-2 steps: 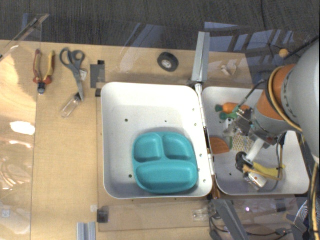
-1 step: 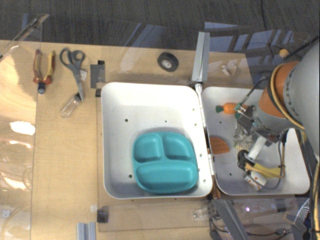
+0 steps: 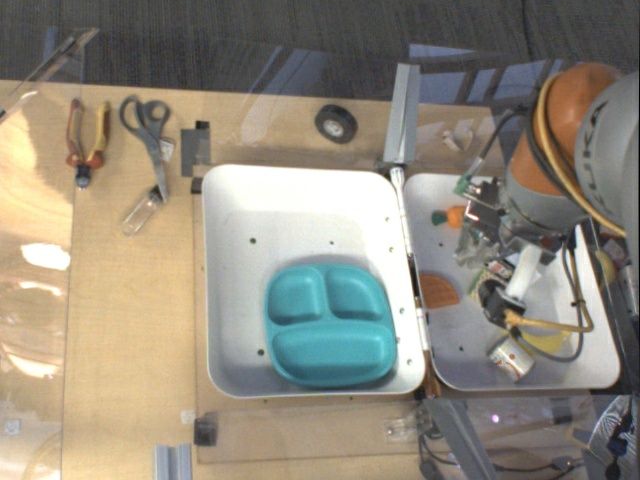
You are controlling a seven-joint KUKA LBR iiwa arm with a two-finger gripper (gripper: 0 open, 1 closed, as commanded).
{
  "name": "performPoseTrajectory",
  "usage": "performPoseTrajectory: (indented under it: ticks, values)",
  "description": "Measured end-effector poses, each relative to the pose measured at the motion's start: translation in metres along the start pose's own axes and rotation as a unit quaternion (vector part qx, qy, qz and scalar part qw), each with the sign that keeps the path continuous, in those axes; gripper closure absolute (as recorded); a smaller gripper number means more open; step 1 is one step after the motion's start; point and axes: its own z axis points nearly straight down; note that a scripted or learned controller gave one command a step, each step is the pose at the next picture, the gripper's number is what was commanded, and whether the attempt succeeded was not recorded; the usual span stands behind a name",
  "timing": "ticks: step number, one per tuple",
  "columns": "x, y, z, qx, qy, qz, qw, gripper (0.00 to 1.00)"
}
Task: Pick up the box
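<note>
- My pincer [image 3: 482, 251] hangs over the bin on the view's right [image 3: 600, 373], near its left wall. I cannot tell whether it is open or closed.
- The box [image 3: 510, 360], as best I can make out, is the small pale block with a dark band. It lies by the bin's front edge, apart from my pincer.
- A yellow thing [image 3: 552, 341] lies just beside the box.

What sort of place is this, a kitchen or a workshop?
Most likely a robotics lab workbench: a grey-and-orange robot arm reaches over a white bin, while scissors, pliers and a tape roll lie on the wooden bench.
</note>
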Motion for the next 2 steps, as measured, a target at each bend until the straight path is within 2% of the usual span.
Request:
performPoseTrajectory:
  ticks: [1,2]
  values:
    - [0.033,-0.047,0.042,0.002,0.000,0.047,0.9989,1.00]
    - [0.094,0.022,-0.063,0.001,-0.001,0.301,0.9537,1.00]
